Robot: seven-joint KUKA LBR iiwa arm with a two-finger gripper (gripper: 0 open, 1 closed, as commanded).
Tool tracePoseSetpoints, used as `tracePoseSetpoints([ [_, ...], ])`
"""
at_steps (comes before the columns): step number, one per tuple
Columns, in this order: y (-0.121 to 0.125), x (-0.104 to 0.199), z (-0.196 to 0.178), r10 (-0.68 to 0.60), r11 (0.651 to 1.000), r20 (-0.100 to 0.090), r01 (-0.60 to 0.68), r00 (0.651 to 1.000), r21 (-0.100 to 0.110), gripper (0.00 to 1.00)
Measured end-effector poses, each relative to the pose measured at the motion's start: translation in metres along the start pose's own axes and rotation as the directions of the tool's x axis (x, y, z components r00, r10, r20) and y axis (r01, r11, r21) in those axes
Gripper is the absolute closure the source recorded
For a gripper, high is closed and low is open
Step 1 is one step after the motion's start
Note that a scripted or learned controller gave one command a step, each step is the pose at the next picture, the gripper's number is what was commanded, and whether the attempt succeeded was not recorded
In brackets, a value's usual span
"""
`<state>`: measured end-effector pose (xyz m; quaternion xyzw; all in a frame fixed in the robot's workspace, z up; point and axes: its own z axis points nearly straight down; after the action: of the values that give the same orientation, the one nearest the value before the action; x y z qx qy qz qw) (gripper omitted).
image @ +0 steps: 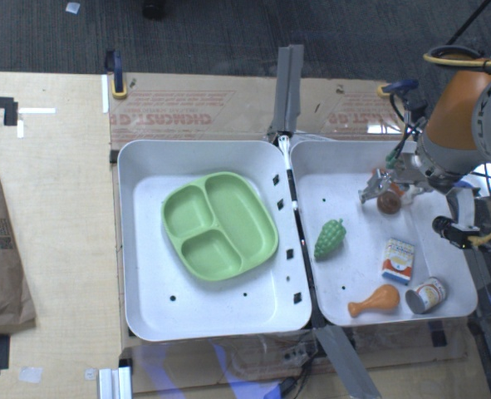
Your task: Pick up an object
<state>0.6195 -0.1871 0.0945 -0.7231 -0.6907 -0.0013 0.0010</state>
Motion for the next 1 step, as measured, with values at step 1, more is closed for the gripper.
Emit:
tracePoseSetpoints([
  [1,0.0185,0.0007,0.0005,0.029,1.0,-0.002,-0.029,1.0,0.0,0.0],
])
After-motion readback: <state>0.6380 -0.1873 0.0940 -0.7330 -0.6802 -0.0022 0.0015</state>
